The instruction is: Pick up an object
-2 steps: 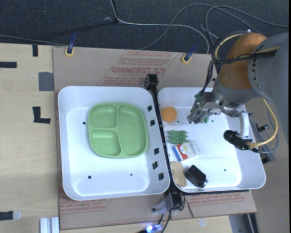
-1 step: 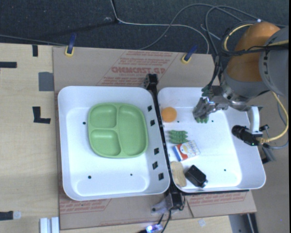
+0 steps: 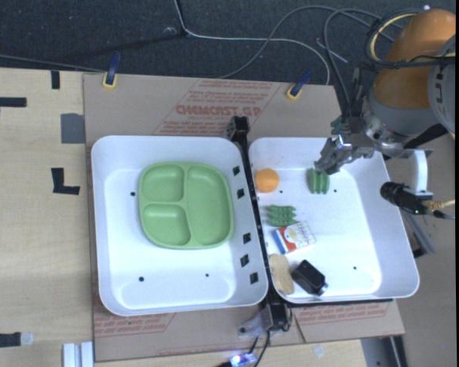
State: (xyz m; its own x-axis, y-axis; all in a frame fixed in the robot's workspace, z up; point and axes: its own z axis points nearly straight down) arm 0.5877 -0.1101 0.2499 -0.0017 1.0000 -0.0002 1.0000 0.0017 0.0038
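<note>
My gripper (image 3: pixel 327 164) hangs over the far part of the right bin (image 3: pixel 367 228), directly above a small green object (image 3: pixel 318 181) that lies just below its tip. An orange ball (image 3: pixel 267 180) rests near the bin's left wall. Below it lie a green leafy piece (image 3: pixel 281 214), a red, white and blue packet (image 3: pixel 292 237), a tan oblong piece (image 3: pixel 281 273) and a black block (image 3: pixel 309 276). Nothing shows between the fingers.
The left bin (image 3: pixel 118 228) bears a green divided plate (image 3: pixel 187 205). A black divider (image 3: pixel 247 205) runs between the bins. Cables (image 3: pixel 306 37) trail across the dark surface behind the bench, and the arm's orange band (image 3: pixel 421 33) stands at upper right.
</note>
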